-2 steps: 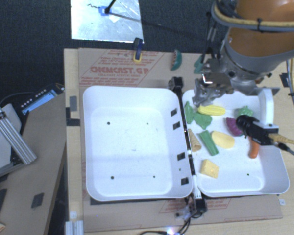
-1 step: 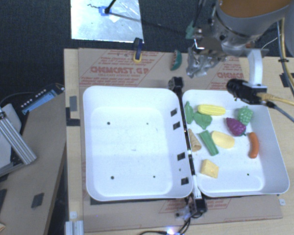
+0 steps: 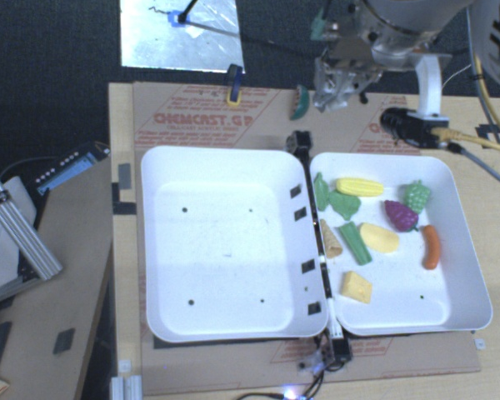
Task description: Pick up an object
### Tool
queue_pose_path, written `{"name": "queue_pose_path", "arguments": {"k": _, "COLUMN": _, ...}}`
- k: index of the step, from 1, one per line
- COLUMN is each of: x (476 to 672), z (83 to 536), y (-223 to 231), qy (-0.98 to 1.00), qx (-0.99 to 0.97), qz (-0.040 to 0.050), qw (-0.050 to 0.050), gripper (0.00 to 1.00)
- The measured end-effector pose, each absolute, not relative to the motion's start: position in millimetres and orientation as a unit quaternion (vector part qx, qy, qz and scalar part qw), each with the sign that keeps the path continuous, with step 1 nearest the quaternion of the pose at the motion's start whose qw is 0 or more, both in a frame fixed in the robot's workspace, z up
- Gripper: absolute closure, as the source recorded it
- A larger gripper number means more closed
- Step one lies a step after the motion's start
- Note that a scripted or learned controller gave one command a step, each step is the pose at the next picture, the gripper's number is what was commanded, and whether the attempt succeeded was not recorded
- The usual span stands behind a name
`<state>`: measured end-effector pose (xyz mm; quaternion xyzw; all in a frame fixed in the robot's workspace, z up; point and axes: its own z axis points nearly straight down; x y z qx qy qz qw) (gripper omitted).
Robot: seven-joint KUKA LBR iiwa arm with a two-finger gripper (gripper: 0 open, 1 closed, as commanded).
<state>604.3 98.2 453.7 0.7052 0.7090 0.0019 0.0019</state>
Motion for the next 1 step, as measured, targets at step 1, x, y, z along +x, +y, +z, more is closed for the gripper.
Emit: {"name": "queue_pose_path", "arguments": {"k": 1, "x": 607.7, "z": 463.2, "y": 112.1, "qy": 0.709, "qx": 0.705, "qz": 0.0017, "qw": 0.001, "gripper": 1.0}}
